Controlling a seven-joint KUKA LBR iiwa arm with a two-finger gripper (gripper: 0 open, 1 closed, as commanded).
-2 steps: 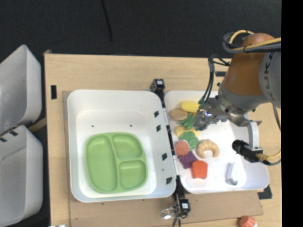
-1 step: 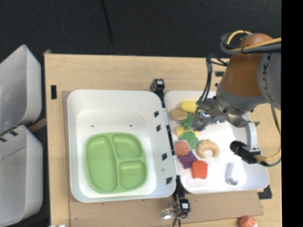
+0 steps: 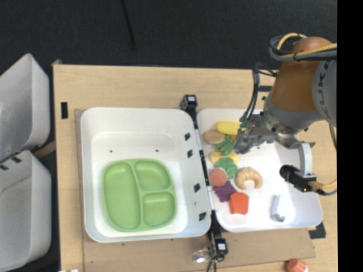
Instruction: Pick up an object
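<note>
Jaws (image 3: 244, 143) low in right bin (image 3: 300, 214) — beside green toy (image 3: 227, 146).

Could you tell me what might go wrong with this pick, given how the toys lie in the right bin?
The gripper sits over tightly packed toys: the corn, the green leafy piece and the brown round piece lie touching or nearly so. It may nudge neighbours or close on two. The toys also crowd the right bin's left wall, limiting finger room.
</note>
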